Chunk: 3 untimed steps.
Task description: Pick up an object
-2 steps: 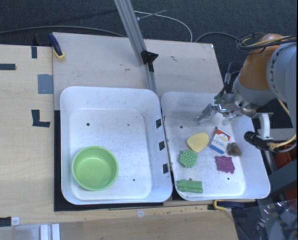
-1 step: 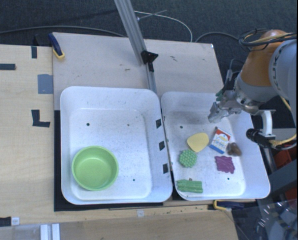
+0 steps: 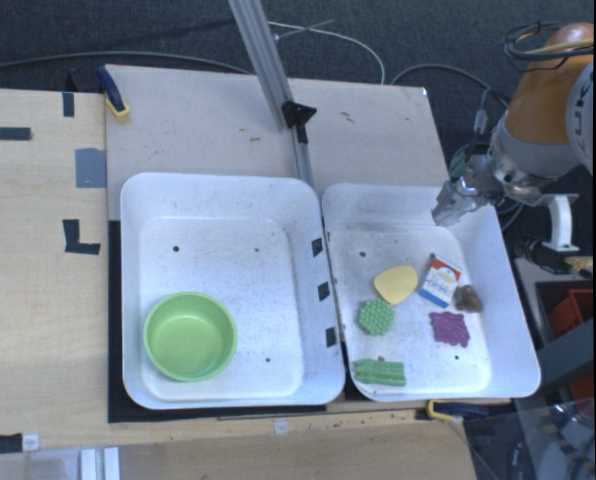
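- Several small objects are being carried by the right bin [image 3: 498, 258], grouped in its near half.
- A yellow piece [image 3: 396, 284] is lying near the bin's middle; a small white, blue and red carton [image 3: 440, 281] is sitting just beside it, toward the right edge.
- A brown lump [image 3: 468, 299] is resting just beside the carton, near the right wall.
- A purple piece [image 3: 449, 327] is lying below the lump; a round green studded piece [image 3: 376, 317] is lying below the yellow one.
- A green ridged block [image 3: 380, 372] is lying at the near edge.
- The gripper [image 3: 450, 208] is being held over the far right corner, apart from all objects; nothing is seen between its fingers, and spread or pressed together cannot be told.
- A green bowl [image 3: 190, 336] is sitting in the left bin's [image 3: 218, 193] near left corner.
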### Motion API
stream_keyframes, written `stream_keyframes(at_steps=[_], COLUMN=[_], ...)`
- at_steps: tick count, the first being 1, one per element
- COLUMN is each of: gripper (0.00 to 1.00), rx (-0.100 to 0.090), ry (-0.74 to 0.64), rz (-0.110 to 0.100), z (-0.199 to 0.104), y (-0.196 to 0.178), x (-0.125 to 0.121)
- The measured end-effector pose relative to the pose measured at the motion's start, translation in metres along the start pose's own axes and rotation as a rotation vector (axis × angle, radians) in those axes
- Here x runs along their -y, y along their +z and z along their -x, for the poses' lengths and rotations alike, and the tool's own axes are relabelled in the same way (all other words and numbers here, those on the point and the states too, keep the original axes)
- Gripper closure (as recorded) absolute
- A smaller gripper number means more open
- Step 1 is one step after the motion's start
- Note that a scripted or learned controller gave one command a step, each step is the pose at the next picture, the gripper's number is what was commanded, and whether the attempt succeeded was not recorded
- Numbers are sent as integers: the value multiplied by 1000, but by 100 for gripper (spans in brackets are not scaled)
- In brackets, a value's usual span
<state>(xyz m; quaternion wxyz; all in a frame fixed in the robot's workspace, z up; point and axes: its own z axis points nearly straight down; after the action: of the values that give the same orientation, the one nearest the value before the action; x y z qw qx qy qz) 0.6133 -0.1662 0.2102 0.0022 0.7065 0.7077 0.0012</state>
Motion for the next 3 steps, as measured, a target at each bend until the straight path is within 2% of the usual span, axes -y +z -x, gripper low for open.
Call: stream_keyframes(at_steps=[1, 3], gripper=[100, 100], rx=[0, -3], ry=[0, -5], rz=[0, -8], z=[0, -119], y=[-54, -35], x=[-2, -26])
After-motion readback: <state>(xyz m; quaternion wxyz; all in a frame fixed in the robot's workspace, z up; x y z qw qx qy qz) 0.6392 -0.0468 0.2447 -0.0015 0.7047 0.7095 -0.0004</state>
